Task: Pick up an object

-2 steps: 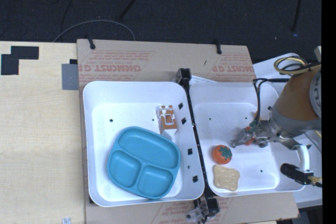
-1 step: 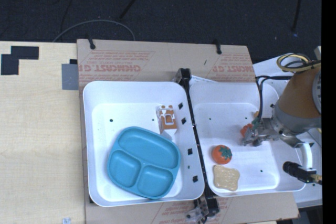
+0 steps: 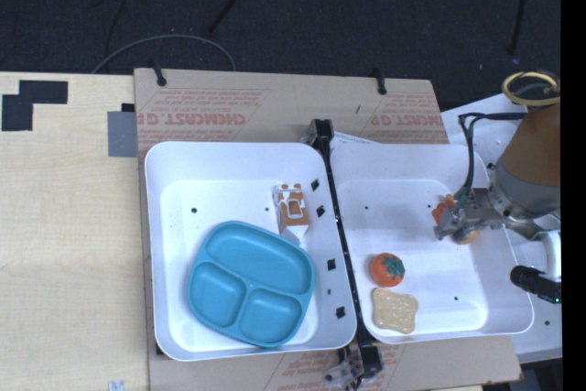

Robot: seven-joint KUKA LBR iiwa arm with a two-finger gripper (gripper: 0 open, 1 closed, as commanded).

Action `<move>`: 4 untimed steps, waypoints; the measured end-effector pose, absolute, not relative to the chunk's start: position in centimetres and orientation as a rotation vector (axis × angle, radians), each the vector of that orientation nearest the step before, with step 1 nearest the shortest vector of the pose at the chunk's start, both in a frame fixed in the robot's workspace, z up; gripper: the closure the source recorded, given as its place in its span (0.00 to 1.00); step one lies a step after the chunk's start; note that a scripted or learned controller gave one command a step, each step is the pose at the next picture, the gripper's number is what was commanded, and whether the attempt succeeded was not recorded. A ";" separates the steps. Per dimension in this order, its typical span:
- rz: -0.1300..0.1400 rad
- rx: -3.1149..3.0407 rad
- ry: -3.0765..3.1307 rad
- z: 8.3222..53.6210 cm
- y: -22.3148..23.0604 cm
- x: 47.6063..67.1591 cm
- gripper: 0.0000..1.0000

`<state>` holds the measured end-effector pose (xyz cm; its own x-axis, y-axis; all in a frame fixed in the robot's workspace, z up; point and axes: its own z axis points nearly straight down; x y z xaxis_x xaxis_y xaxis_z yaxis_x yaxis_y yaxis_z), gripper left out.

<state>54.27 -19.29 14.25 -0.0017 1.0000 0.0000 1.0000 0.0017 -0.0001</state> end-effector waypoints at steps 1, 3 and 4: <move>-0.001 -2.223 -2.221 19.4 -19.5 53.3 1.00; 0.000 -2.214 -2.224 25.3 -15.0 52.1 1.00; 0.003 -2.218 -2.220 24.2 -10.5 51.4 1.00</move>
